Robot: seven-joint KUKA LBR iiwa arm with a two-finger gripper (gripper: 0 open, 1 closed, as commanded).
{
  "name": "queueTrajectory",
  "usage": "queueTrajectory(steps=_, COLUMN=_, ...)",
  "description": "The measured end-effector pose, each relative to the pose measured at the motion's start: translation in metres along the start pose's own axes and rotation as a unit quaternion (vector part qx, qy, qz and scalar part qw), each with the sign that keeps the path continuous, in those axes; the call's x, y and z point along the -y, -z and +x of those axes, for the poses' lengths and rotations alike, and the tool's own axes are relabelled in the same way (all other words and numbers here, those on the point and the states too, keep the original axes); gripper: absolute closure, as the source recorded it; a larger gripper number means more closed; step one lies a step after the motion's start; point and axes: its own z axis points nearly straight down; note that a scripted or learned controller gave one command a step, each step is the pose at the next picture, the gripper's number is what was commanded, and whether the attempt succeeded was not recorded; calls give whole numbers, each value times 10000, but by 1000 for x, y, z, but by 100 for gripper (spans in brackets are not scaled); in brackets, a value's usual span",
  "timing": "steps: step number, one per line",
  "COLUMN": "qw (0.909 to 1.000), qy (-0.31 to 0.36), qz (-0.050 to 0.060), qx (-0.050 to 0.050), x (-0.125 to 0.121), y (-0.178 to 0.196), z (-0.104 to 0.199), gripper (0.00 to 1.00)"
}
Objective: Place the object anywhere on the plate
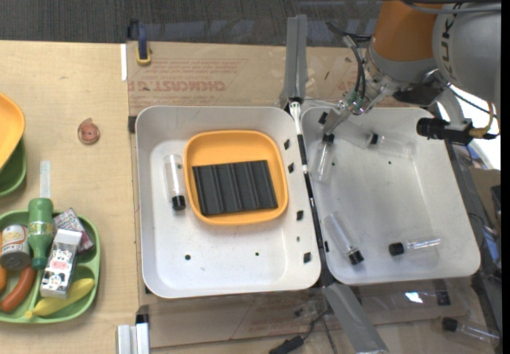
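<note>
Beside the orange plate (236, 177) lies a vial (174, 180).

The arm (470, 25) is light grey and smooth, with rounded cylindrical segments. A glossy orange band (410, 5) wraps its domed section above the wrist. A yellow cable and a black one loop over the top of that dome. Part of dark lettering (cut off, unreadable) shows on the grey casing. A black cylindrical fitting (446, 130) juts from the lower body.
</note>
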Motion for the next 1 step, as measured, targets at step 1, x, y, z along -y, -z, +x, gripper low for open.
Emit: queueTrajectory(steps=1, qw=9970, qy=772, qz=2, qx=-5, x=-8, y=0, z=39, gripper=100)
